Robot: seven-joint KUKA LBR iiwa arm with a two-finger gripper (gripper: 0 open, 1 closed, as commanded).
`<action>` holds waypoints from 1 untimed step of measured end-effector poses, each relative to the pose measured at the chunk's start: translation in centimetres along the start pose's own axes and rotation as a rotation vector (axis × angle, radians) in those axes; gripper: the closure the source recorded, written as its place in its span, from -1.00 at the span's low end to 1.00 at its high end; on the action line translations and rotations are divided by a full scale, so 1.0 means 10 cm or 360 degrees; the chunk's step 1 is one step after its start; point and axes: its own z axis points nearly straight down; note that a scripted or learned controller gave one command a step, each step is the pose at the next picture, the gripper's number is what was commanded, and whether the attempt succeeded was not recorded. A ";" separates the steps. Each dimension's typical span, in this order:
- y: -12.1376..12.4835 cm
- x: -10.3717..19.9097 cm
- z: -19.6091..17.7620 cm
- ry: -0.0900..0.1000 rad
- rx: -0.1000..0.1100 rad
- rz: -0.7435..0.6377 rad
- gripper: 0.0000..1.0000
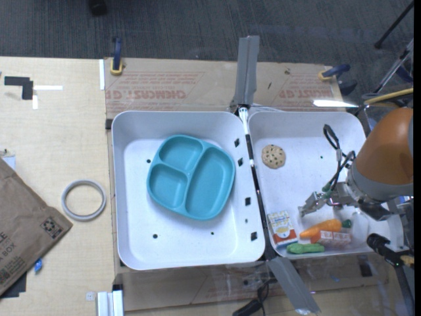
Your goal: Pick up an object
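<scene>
**Hovering over a crowded corner, with nothing gripped**

Nearest, along the front wall of the right bin [309, 127]: a green pod [305, 247], lying flat, touching or nearly touching an orange carrot [320, 230] just behind it. Beside the carrot on the arm's side, a clear-wrapped packet [338, 240]; on the other side, a small printed carton [281, 226] close against the wall between the two bins. All four packed tightly, hardly any gap to be seen.

Just beyond that cluster, the gripper [316, 203], low over bare bin floor, angled toward the carton and the carrot. Cannot tell whether spread or pressed together, given the glare and thin metal at this slant. Nothing visibly pinched.

Farther back, a cookie [273, 156] alone and well apart from everything. In the left bin [131, 176], a blue divided plate [191, 176]. Out on the bench, a tape ring [83, 199].

Likely troubles, judged from the layout:
- Descending into the cluster could nudge the carrot into the pod or packet instead of enclosing it.
- Could catch two items at once, then drop both on lifting.
- Could slip on the round, tapered carrot.
- Could jam against the front wall, so close behind the pod.
- Safer to go for the cookie, though flat and hard to get under.
</scene>
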 end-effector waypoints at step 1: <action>0.34 -0.44 -0.94 -0.0002 -0.0002 -0.0260 -1.00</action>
